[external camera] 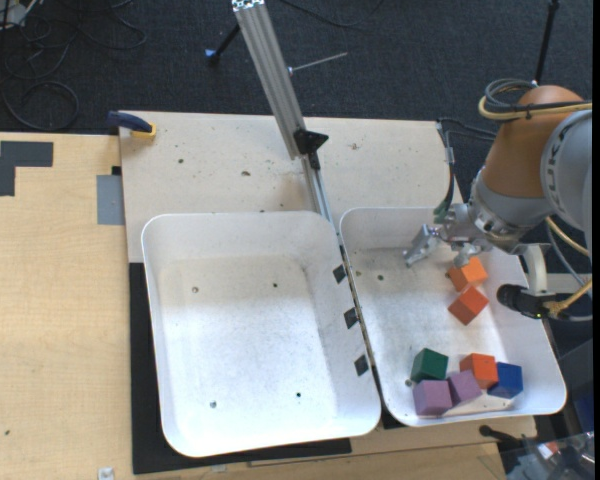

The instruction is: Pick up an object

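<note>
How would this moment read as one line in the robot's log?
gripper: over right bin, nothing seen held | nearest: orange block | left bin: no blocks

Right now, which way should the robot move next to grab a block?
Probably a small shift toward the near edge, then down: the gripper hovers over bare floor of the right white bin, with the small orange cube just beside it, ungrasped.

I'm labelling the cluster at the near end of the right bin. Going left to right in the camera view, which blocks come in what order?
Green block → purple block just below it, almost level in x → second purple block → orange block → blue block, all in the right bin.
</note>
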### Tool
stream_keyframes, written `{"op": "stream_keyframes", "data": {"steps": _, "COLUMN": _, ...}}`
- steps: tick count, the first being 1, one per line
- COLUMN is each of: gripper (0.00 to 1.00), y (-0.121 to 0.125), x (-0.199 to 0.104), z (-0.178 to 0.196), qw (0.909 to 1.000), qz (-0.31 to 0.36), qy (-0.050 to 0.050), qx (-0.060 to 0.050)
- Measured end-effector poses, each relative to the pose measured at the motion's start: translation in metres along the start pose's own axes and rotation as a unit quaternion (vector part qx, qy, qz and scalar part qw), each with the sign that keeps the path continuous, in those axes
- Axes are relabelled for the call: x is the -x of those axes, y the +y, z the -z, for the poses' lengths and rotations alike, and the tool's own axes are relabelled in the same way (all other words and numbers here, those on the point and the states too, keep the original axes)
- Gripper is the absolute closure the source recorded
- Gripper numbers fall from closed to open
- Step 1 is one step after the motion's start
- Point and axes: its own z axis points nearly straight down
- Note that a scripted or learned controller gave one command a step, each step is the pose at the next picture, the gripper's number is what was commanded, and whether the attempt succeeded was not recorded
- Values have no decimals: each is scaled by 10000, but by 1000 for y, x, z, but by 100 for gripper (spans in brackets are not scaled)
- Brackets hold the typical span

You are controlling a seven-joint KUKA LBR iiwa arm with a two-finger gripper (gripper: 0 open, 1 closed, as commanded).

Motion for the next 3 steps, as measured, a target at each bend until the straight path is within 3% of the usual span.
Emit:
{"op": "stream_keyframes", "data": {"steps": 1, "gripper": 100, "y": 1, "x": 3, "z": 14, "qw": 10000, "qz": -23, "qy": -11, "qx": 28}}
{"op": "stream_keyframes", "data": {"steps": 2, "gripper": 100, "y": 3, "x": 11, "z": 74, "qw": 10000, "qz": -7, "qy": -22, "qx": 68}}
{"op": "stream_keyframes", "data": {"steps": 3, "gripper": 100, "y": 3, "x": 12, "z": 93, "qw": 10000, "qz": -7, "qy": -14, "qx": 50}}
